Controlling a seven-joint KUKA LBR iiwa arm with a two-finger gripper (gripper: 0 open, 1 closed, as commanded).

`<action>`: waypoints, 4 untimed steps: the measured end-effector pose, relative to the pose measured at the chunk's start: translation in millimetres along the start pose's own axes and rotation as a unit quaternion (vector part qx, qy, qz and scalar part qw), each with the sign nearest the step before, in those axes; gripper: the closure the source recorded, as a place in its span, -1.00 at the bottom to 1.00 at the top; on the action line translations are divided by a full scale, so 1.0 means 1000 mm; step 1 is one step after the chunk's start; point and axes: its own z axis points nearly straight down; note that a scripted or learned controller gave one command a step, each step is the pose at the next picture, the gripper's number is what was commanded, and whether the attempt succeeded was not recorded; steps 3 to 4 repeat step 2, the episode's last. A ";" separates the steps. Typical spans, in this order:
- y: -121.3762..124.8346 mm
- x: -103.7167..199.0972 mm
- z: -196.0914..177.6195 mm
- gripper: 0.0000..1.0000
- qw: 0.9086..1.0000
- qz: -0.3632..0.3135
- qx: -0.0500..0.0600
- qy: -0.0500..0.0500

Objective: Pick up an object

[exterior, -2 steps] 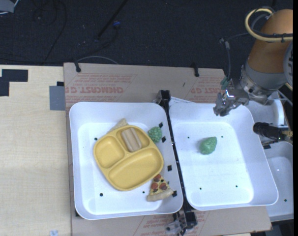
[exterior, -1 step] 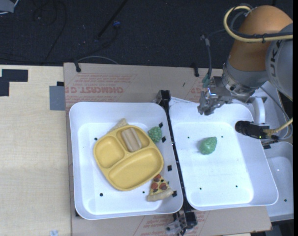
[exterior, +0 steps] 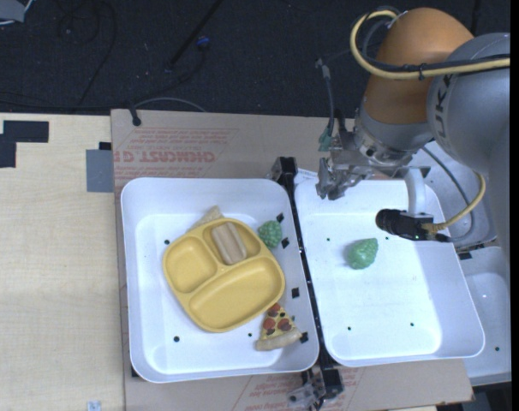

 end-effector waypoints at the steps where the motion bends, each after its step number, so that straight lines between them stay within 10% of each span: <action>1: 0.001 0.046 0.000 1.00 1.000 0.000 -0.001 0.000; 2: 0.007 0.102 0.010 1.00 1.000 0.000 0.000 -0.001; 4: 0.007 0.102 0.010 1.00 1.000 0.000 0.000 -0.001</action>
